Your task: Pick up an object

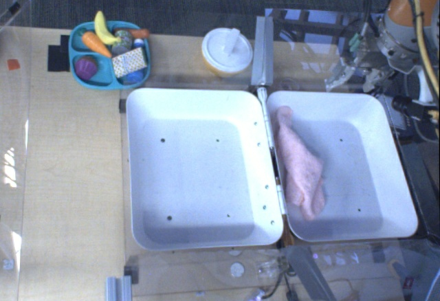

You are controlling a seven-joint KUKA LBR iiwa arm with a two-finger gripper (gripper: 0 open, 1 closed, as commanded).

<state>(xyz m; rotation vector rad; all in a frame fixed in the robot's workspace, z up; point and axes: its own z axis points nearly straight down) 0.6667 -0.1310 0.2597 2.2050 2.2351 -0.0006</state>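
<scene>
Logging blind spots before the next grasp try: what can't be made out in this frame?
- Two-finger gripper, camera view: small, lost in cables and clutter; finger state unreadable.
- Grey arm with orange band: cut off by the top and right edges.
- Blue compartment tray of toy food: small items too tiny to identify.
- Pink crumpled cloth: folds hide its underside.

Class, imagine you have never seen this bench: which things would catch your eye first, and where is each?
Probably the pink cloth, lying crumpled along the left side of the right bin. Next, the blue tray of bright toy food at the bench's far left corner, with a white lidded cup behind the left bin. The arm sits at the upper right, beyond the right bin.
</scene>
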